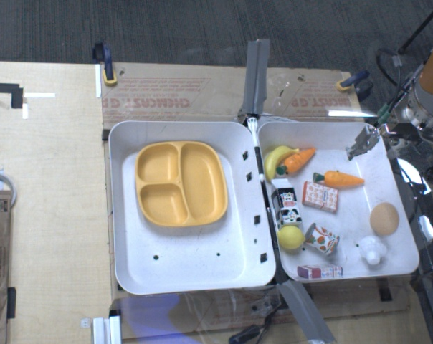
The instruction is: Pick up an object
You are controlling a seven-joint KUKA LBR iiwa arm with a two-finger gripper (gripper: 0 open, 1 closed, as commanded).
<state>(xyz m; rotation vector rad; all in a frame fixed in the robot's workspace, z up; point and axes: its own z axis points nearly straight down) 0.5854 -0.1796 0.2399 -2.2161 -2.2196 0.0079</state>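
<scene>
in the camera view, at the right bin's (388, 165) far right rim, you find the gripper (360, 147) hanging above the white floor with nothing between its fingers; you cannot tell whether they are apart or together. the things to pick lie loose in this bin: a banana (273, 159) touching a carrot (297, 160), a second carrot (340, 180) nearest the gripper, an egg (383, 218), a lemon (290, 237) and small cartons. the left bin (123, 213) holds a yellow divided plate (181, 183). judge the second carrot easiest, since it lies apart from its neighbours.
</scene>
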